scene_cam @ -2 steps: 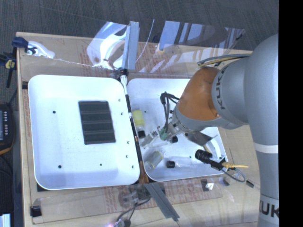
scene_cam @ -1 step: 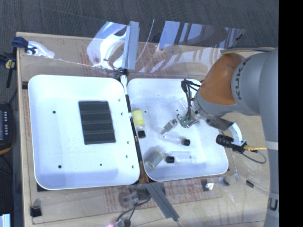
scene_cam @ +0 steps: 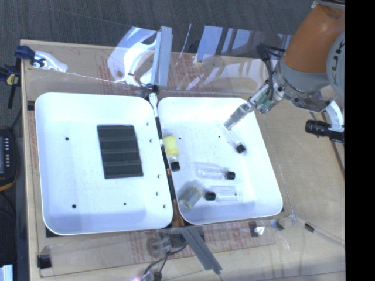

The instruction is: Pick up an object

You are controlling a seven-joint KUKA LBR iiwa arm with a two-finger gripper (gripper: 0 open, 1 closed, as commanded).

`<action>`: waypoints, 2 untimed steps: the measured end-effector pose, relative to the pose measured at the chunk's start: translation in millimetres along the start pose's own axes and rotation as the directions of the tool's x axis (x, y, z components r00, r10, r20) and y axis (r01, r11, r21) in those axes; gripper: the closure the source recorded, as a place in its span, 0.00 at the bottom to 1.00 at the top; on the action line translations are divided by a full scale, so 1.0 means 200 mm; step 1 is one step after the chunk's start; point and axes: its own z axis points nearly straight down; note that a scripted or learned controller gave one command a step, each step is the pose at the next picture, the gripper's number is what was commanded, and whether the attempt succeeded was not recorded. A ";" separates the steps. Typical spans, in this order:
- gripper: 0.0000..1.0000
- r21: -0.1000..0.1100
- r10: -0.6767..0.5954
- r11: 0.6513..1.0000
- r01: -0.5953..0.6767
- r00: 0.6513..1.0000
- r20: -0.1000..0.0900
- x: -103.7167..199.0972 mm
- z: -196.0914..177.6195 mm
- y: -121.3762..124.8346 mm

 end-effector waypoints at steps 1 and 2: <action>0.00 0.004 -0.076 0.997 0.076 0.997 -0.006 0.21 0.76 0.00; 0.00 0.000 -0.216 0.976 0.216 0.976 -0.001 -0.02 0.87 0.06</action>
